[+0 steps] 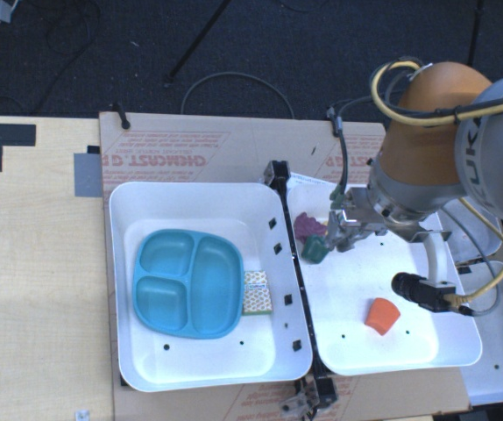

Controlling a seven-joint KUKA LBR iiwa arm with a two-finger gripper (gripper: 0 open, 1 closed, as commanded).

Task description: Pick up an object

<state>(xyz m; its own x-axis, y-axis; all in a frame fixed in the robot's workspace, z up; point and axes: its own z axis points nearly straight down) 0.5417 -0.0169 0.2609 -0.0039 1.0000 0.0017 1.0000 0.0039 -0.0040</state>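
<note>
My gripper (337, 228) hangs over the back left part of the right bin (409, 349), under the grey and orange arm. Right beside it on its left lie a purple lumpy object (308, 226) and a small teal object (315, 250), both close to the bin's left wall. The teal object sits just below and left of the gripper's tip; whether they touch I cannot tell. An orange block (382, 315) rests further forward in the same bin, apart from the gripper.
The left bin (146, 202) holds a blue divided plate (188, 281) and a small patterned packet (257, 292) by the plate's right edge. A black clamp strip (290, 270) joins the two bins. Cardboard lies under both.
</note>
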